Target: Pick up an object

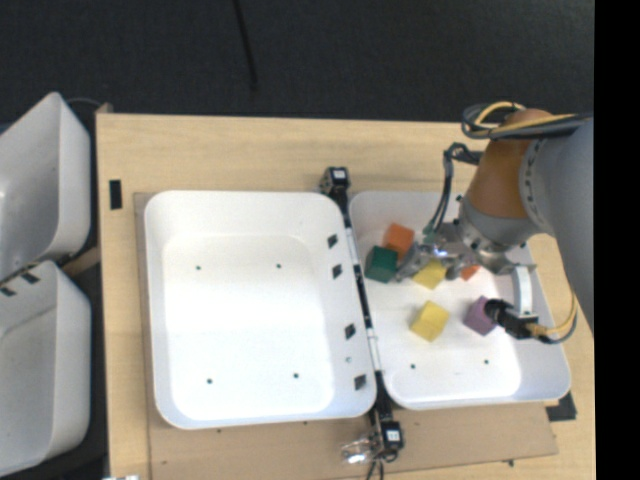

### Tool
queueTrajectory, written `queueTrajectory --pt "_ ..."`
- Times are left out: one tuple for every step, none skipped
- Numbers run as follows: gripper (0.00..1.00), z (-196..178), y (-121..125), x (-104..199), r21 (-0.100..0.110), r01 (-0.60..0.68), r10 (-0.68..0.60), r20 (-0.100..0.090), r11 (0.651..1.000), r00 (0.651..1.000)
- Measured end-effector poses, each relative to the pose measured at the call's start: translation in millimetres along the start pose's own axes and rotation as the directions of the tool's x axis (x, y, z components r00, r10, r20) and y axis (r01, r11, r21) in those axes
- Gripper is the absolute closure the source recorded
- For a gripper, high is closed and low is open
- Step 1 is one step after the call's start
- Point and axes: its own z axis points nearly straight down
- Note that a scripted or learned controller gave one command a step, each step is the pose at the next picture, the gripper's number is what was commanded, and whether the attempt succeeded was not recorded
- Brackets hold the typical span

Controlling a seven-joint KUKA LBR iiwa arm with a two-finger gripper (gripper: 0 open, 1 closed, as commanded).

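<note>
Jaws (432,260): low over yellow block (429,275), grip state cannot tell
Blocks: clustered at right bin's (500,378) 11 o'clock, reachable

Light: even, bright from above my bench (250,153).
Glare: white bins (250,308) nearly blown out.
Shadows: faint.
Focus: soft, grainy throughout.

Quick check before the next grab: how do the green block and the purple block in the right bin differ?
The green block is dark green; the purple block is violet. The green one looks a little larger. The green block sits near the bin's left wall, beside the orange block; the purple block lies toward the right side, next to a black part of the arm. Both rest on the floor of the right bin, and both are small cube-like blocks.
</note>
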Motion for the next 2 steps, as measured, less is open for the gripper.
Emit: queueTrajectory --pt "1.0 -13 1 -4 -0.008 -0.003 0.003 0.001 1.0 1.0" --pt "1.0 -105 21 74 -0.001 0.003 -0.003 -0.005 1.0 1.0"
